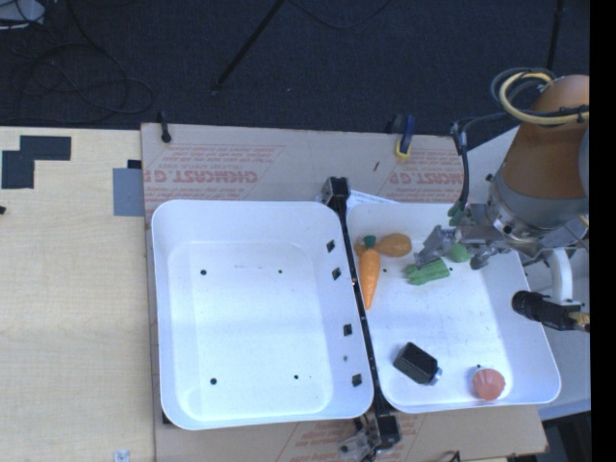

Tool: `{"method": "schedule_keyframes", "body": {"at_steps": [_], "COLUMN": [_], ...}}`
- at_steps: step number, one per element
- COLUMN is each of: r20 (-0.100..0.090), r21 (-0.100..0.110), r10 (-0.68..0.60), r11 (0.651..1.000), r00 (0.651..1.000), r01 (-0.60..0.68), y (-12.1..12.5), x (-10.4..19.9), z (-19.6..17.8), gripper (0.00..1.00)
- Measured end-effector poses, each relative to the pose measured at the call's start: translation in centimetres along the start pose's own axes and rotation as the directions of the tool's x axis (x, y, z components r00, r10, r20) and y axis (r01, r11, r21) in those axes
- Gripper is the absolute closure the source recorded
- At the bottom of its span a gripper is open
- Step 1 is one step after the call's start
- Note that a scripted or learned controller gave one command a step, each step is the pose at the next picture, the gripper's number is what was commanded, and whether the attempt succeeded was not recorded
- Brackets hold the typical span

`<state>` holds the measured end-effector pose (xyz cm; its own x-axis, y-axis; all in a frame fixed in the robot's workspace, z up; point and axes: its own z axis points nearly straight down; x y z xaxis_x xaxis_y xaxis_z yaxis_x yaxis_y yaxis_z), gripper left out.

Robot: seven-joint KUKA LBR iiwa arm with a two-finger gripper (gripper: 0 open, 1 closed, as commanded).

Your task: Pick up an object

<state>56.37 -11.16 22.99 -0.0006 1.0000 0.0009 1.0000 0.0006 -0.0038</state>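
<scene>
- Camera view looked down at a slant on the bench [77,287], where two shallow white bins sat side by side on a sheet of printed cardboard [241,166].
- The left bin [164,258] stood nearest me, a plain white tray with a few dark dots on its floor.
- The right bin [539,354] held all the objects.
- An orange carrot [369,275] with a green top lay lengthwise just beside the black divider between the bins.
- A yellow-orange rounded piece [395,245] sat touching or almost touching the carrot's upper end.
- A green object [427,271] lay near the middle of that bin's upper half, slightly tilted.
- A black block [417,364] rested toward the near edge, and a pink-red ball [488,384] sat in the near right corner, apart from the block.
- The arm [544,162] reached in from the right, orange band above grey wrist.
- The gripper [452,248] hung low over the upper part of the right bin, right beside the green object; how its tool stood, I could not tell, nor whether it touched the green object.
</scene>
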Motion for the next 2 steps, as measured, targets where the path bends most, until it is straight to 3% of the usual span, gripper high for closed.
{"method": "schedule_keyframes", "body": {"at_steps": [1,2], "r20": [0.004,0.001], "r21": [-0.018,-0.019], "r10": [-0.002,-0.004], "r11": [1.0,1.0], "r00": [1.0,1.0], "r01": [0.002,0.004], "y": [3.7,-2.3], "x": [0.7,4.4], "z": [-15.2,-31.8], "gripper": [0.0,0.0]}}
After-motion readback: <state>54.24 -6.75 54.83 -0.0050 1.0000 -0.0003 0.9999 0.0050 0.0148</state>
